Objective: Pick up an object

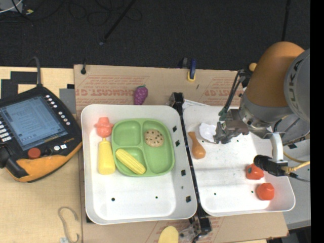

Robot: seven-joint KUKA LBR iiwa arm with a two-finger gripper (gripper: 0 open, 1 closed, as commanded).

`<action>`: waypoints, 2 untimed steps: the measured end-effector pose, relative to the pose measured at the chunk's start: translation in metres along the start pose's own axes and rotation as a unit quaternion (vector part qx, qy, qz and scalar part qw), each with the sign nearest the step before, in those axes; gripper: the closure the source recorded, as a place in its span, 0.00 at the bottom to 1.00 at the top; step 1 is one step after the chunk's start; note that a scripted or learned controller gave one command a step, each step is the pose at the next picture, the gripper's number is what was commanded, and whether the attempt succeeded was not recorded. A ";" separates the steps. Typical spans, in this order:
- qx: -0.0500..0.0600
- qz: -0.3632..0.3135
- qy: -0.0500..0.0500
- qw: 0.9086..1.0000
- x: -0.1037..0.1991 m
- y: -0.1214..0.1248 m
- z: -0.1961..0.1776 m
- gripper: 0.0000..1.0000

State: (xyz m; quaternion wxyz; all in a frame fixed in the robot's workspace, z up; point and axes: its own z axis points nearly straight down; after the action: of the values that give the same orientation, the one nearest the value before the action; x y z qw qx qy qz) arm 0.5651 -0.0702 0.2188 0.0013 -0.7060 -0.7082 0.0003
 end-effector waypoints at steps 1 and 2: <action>0.001 0.000 0.000 1.000 0.052 -0.005 0.000 1.00; 0.000 -0.001 0.000 1.000 0.106 0.013 0.002 1.00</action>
State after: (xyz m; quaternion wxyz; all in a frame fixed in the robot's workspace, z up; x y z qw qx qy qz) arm 0.5780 0.0359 0.2171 0.0014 -0.7057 -0.7085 -0.0002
